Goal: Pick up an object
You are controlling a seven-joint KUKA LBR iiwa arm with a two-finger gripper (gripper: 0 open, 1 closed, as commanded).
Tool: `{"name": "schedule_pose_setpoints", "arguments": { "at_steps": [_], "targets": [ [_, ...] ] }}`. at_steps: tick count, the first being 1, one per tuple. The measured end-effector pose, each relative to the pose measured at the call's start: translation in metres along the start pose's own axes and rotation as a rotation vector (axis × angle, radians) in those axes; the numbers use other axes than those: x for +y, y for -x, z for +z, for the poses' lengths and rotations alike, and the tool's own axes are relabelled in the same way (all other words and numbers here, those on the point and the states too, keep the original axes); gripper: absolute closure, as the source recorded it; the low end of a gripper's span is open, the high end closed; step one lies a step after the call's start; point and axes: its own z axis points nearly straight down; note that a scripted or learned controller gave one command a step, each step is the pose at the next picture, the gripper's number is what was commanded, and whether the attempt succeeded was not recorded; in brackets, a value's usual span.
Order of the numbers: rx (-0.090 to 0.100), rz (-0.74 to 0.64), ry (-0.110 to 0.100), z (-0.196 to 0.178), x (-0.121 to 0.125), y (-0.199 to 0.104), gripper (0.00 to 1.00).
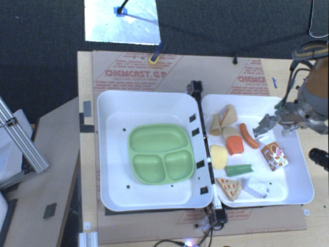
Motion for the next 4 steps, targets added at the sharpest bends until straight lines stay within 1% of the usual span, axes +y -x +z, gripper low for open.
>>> {"name": "schedule_pose_setpoints", "arguments": {
  "at_steps": [1, 2, 3, 4],
  "targets": [
    [-0.002, -0.002, 0.01, -0.005, 0.002, 0.0, 0.0],
    [-0.001, -0.001, 0.006, 0.038, 0.005, -0.005, 0.0],
    [-0.001, 0.001, 0.004, 0.095, 0.003, 0.005, 0.0],
    [0.0, 0.0, 0.004, 0.152, -0.007, 0.004, 0.0]
  ]
}}
